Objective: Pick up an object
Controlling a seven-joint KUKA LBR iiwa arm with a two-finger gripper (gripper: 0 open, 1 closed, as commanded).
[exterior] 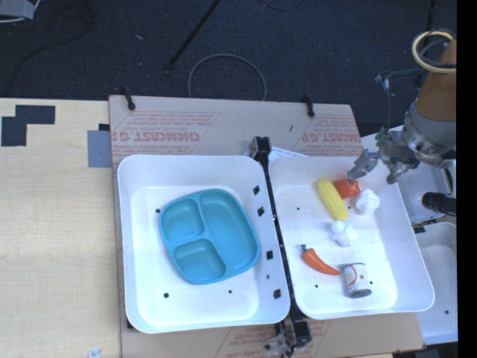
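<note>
A light wooden bench (52, 237) carries a brown cardboard sheet (223, 129); on it sit two white bins side by side, left bin (141, 304) and right bin (406, 293).

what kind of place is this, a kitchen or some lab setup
Most likely a robot lab test bench, not a kitchen. Two white bins sit on cardboard: the left bin holds a blue divided plate, the right bin toy food such as a corn cob. Cables lie on the dark floor behind.

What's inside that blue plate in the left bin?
Nothing visible: the blue plate shows three bare compartments. What lies under it in the left bin is covered.
</note>
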